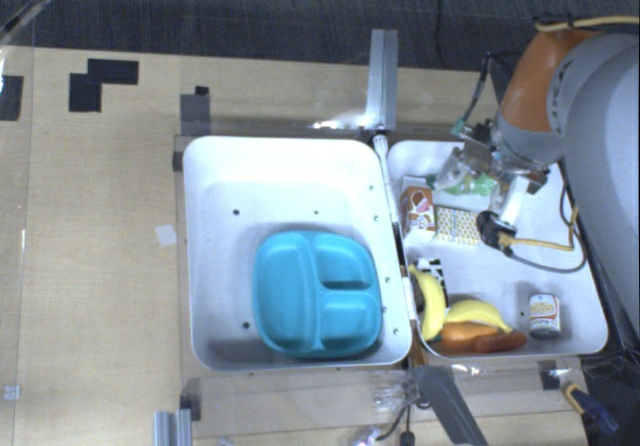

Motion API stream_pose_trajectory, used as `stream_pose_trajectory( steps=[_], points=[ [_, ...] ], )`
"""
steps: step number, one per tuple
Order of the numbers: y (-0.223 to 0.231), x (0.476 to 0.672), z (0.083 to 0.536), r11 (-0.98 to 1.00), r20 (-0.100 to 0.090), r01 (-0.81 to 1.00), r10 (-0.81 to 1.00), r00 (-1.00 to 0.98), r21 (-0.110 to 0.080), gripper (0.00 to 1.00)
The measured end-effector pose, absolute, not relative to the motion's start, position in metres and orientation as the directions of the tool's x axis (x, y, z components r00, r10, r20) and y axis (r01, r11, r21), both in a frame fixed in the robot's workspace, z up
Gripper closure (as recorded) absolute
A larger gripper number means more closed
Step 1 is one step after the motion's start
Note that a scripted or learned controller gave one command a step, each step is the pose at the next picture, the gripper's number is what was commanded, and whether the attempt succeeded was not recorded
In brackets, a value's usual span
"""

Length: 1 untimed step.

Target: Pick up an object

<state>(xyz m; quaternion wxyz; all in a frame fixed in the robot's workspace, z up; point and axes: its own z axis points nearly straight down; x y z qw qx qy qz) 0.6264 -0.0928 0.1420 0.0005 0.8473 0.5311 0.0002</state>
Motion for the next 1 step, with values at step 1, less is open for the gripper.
stream_pose_trajectory(
  steps=[1],
  points=[
    [-0.1716,0.6699,0.1138,-0.517,0.0,0.856,0.856,0.517,0.003,0.0]
  ],
)
